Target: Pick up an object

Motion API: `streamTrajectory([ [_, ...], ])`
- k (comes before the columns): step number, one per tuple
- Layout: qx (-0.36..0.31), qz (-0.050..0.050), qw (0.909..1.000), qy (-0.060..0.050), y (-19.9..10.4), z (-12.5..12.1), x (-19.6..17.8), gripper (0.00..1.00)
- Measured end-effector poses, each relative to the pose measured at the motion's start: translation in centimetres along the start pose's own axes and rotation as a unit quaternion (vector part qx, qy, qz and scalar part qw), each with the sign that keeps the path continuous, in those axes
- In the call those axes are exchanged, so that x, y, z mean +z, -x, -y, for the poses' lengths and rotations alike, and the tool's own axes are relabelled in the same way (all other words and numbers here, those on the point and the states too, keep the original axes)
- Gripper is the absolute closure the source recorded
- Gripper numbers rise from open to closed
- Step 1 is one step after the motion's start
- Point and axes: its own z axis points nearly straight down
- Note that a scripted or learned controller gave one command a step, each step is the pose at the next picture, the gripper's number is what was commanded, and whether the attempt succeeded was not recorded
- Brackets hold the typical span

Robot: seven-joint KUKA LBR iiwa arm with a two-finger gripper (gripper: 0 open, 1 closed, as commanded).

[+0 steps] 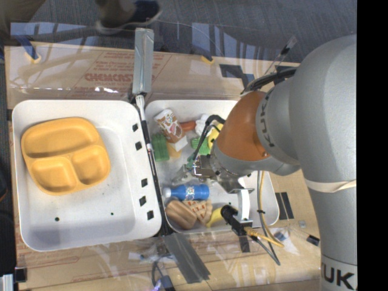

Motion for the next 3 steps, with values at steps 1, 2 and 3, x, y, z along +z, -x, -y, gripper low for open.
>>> streamTrajectory([
  [1,-0.024,0.001,0.9997,0.002,6.1,3.2,-0.1,0.0],
  [2,-0.028,0.001,0.9996,0.003,5.9,3.0,-1.1,1.0],
  [3,-0.115,0.0,0.9934,0.002,2.3,0.3,-4.7,1.0],
])
